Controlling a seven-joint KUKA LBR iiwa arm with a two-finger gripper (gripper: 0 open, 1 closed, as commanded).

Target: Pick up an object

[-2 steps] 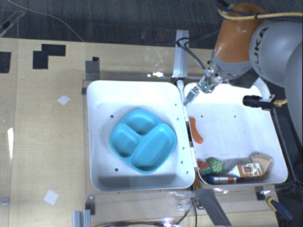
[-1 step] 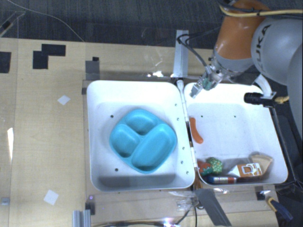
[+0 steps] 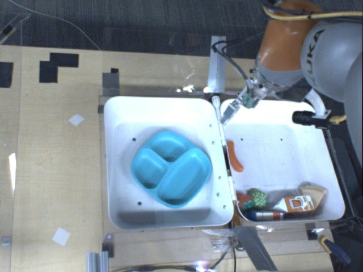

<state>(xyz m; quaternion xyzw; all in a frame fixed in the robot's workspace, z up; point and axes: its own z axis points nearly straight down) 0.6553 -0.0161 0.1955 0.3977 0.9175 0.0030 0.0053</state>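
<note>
My gripper [image 3: 229, 111] hangs low over the far left corner of the right bin [image 3: 283, 152], close to the wall between the two bins. Nothing shows in its grasp. An orange sausage-shaped piece [image 3: 234, 156] lies just in front of it, against the bin's left wall. At the near edge of the same bin sit a red piece [image 3: 244, 199], a green knobbly piece [image 3: 258, 197], a dark marker [image 3: 264, 215] and a small brown and white carton [image 3: 304, 201]. A blue divided plate [image 3: 170, 168] lies in the left bin [image 3: 122, 123].
The grey arm with its orange band [image 3: 283, 33] comes in from the upper right above the right bin's far edge. A metal post [image 3: 215, 67] stands behind the bins' shared wall. A black knob [image 3: 306, 118] sticks out by the right bin's far right side.
</note>
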